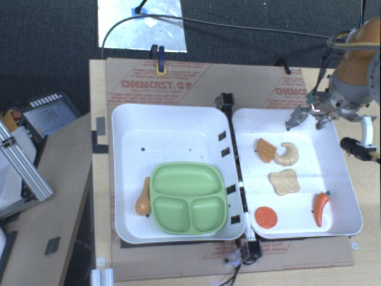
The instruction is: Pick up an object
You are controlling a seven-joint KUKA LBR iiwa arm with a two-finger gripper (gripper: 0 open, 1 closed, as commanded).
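My gripper (308,120) hangs over the far edge of the right bin (342,177), its two fingers spread apart with nothing between them. Below it in that bin lie an orange wedge (265,150), a pale croissant (288,154) and a tan slice of bread (284,182). An orange-red disc (266,217) sits at the near left of the bin, and an orange carrot (321,208) lies at the near right. The croissant is the closest piece to my gripper, a short way toward the camera.
The left bin (128,136) holds a green divided plate (187,196) and a tan drumstick-shaped piece (144,199) beside it. A black divider with clips (231,154) runs between the bins. Cables cross behind the bench.
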